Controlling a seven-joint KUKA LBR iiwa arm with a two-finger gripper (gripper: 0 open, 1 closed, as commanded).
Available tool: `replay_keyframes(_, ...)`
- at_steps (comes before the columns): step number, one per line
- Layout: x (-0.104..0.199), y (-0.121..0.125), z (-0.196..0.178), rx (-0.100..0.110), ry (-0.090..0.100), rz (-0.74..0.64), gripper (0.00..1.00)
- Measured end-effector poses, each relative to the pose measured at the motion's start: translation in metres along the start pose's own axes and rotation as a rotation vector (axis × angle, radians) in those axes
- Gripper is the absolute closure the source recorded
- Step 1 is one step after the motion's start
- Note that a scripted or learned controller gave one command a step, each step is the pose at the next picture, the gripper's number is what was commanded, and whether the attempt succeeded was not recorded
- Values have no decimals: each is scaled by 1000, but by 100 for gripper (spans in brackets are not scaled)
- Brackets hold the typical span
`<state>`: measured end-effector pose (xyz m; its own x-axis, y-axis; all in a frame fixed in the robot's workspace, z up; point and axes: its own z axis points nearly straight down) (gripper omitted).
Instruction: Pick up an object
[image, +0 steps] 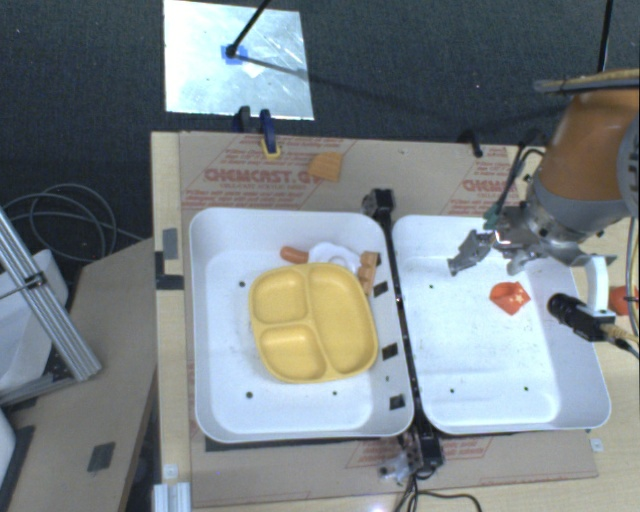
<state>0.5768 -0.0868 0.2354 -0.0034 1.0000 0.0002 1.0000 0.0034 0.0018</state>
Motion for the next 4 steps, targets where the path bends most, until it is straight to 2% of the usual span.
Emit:
replay_keyframes(1, -58, -19, 73, 6, -1, 8, 0)
replay_keyframes(2, -108, 6, 149, -6, -6, 5, 0)
replay_keyframes(3, -104, 5, 139, -4, -2, 2, 100)
replay_keyframes(4, -103, 5, 140, -4, -2, 2, 0)
